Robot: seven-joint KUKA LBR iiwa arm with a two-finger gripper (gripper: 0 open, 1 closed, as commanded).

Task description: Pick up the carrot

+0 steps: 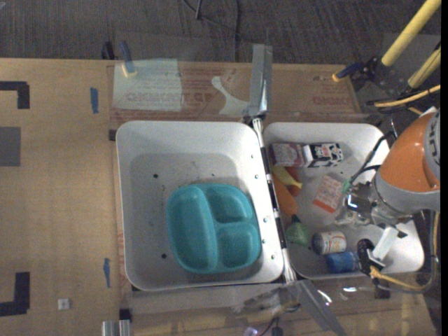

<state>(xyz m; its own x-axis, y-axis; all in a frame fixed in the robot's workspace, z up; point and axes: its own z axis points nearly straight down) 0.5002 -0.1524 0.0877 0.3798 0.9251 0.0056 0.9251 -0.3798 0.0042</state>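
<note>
Camera view: a single fixed camera, mounted above the bench (pixel 56 187).
The scene is viewed downward at a slant. The left bin (pixel 140 145) and right bin (pixel 329 126) are both framed whole at middle distance. A strip of floor (pixel 315 12) is included along the top edge, and the arm (pixel 413 166) is admitted from the right.

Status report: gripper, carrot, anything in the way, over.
Gripper over right bin, apart from carrot. Carrot lies along that bin's left wall. Pale packet and can sit between them.
</note>
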